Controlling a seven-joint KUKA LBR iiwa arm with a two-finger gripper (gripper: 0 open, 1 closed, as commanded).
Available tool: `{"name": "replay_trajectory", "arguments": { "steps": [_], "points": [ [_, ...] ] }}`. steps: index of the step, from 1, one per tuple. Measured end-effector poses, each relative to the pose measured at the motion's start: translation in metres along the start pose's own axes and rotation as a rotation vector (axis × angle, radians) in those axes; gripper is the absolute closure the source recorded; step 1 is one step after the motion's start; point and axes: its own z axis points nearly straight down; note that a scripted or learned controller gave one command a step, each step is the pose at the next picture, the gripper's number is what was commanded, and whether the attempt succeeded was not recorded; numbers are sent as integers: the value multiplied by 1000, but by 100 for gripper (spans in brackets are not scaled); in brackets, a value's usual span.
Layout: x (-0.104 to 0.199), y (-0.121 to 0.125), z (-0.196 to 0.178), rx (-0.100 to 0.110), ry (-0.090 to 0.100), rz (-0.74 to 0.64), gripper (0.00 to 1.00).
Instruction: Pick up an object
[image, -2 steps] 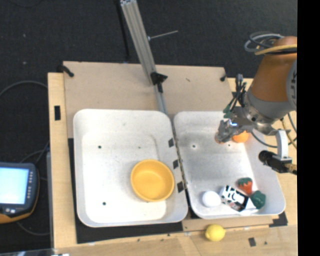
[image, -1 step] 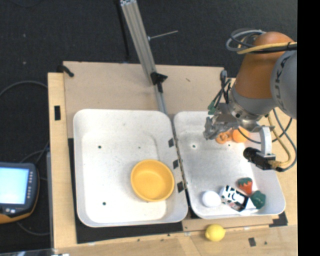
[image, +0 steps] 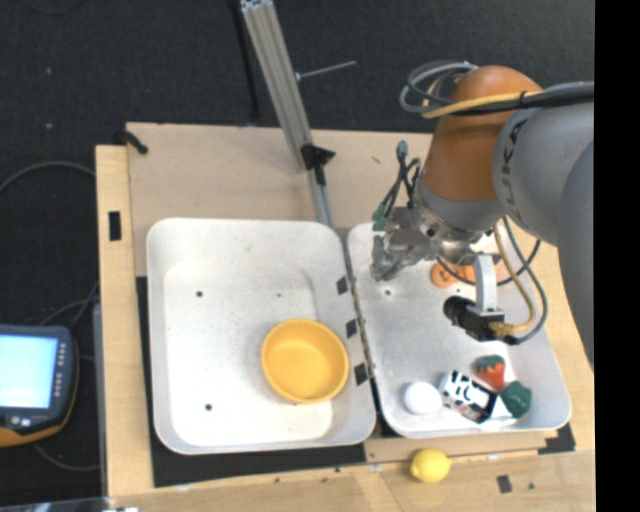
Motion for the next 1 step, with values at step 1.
{"name": "replay_trajectory", "arguments": {
  "steps": [1],
  "points": [
    [53, 9, 10, -3, 0, -1, 100]
  ]
}}
